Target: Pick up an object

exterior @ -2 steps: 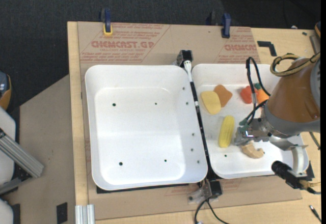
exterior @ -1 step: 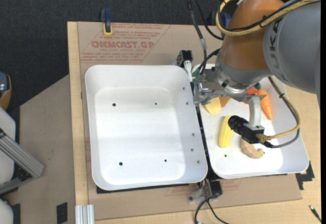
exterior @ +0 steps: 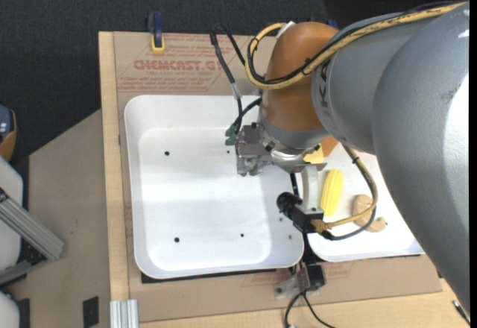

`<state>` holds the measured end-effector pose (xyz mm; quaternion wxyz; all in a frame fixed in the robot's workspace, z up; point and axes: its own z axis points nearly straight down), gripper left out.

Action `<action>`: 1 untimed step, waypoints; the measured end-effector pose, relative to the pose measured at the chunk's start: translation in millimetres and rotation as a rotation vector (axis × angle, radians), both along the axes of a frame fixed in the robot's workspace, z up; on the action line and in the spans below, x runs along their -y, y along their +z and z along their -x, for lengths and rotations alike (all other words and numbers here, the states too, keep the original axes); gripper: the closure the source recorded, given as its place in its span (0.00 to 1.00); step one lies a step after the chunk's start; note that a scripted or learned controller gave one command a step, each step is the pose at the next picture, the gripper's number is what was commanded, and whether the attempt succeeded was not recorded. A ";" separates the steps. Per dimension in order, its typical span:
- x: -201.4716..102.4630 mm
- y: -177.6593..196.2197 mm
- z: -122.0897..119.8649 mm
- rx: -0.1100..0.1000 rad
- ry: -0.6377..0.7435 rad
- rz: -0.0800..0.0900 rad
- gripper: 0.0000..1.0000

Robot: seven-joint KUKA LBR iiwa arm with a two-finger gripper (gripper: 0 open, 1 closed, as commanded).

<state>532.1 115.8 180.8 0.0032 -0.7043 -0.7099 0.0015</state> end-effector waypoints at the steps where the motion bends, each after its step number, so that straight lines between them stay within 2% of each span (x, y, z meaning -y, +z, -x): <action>1: -4.9 -99.0 -20.7 0.009 -0.007 0.001 1.00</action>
